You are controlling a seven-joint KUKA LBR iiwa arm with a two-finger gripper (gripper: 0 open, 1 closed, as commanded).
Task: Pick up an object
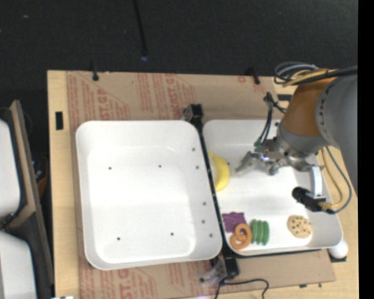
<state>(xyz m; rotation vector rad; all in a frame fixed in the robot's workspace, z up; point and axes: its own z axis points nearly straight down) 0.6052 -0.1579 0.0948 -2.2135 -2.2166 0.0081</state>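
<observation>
The right bin (280, 198) holds several small objects. A yellow rounded piece (220, 170) rests against the bin's left wall. Along the front lie a purple piece (234, 219), an orange ring (242, 237), a green piece (260, 231) and a tan speckled cookie (298, 226). My gripper (259, 165) hangs over the middle of the right bin, just right of the yellow piece and apart from it. It is open, with nothing between its fingers. The orange-banded wrist (302, 114) hides part of the bin's back right.
The left bin (143, 192) sits alongside, sharing a black-clipped divider edge (207, 167). Both bins rest on a cardboard sheet (143, 95). Cables (327, 179) loop beside the wrist at the right bin's right rim.
</observation>
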